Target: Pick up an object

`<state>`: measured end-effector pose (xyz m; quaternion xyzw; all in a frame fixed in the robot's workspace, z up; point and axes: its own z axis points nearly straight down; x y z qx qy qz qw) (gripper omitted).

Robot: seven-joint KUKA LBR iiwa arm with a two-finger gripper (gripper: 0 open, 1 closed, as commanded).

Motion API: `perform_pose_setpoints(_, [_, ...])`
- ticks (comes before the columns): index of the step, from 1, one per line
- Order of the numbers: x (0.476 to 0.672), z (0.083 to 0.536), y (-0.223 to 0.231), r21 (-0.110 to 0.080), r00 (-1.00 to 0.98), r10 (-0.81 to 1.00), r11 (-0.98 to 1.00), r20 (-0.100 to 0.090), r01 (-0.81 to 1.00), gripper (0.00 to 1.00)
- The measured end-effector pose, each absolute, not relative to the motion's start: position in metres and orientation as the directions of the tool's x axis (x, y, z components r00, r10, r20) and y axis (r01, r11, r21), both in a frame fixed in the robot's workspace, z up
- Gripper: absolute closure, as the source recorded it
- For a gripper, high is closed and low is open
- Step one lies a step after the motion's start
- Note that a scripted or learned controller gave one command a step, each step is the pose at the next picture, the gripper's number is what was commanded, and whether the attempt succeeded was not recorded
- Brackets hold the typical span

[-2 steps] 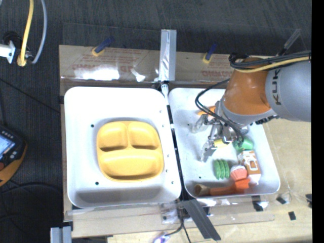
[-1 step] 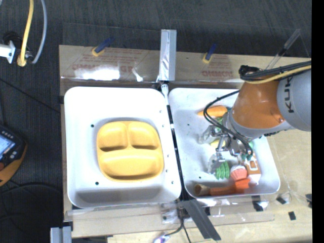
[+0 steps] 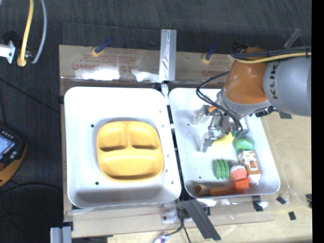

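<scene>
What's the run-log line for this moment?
arm: over right bin | claw: beside yellow item | hold: cannot tell | left bin: yellow tray

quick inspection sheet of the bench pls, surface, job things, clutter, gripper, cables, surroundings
surface: left bin and right bin, side by side on a board
job's things: yellow divided tray in left bin; yellow piece, green ball, ridged green piece, orange box, brown-handled tool in right bin
clutter: nothing seen
grippers: gripper low over right bin, beside the yellow piece
cables: black cable by wrist; yellow hose on floor
surroundings: dark floor
</scene>
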<state>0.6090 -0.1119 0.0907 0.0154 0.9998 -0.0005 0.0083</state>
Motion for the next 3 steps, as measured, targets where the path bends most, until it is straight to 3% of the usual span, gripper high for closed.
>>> perform_pose_setpoints(1, [0.667,0.089,-0.123,0.004,-0.999,0.047,0.999,0.007,0.047,0.00])
perform_pose_setpoints(2, [0.573,0.090,-0.156,-0.003,-0.999,0.045,0.999,-0.009,0.045,0.00])
perform_pose_setpoints(3, [0.618,0.090,-0.161,-0.005,-0.994,-0.112,0.994,-0.011,-0.112,0.00])
